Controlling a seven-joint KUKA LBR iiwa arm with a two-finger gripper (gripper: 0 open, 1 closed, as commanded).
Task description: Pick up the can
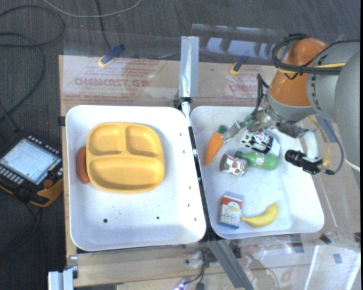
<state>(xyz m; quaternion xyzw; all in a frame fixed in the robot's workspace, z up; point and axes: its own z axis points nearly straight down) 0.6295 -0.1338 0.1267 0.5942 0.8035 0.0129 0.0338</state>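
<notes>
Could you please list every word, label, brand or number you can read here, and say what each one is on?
"CHEMCAST GP": faint red print, seen mirrored, on the brown sheet behind the left bin.
Can: label too blurred to read.
Small box: print too small to read.
Handheld pendant: screen unreadable.

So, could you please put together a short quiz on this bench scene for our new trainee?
1. True or false: the can lies in the same bin as the yellow tray.
2. Which item lies nearest the banana? A) carrot B) small red and blue box C) green bottle
3. Fill in: the can lies between the carrot and the ____.

Key: 1. False; it is in the right bin. 2. B. 3. green bottle.
</notes>
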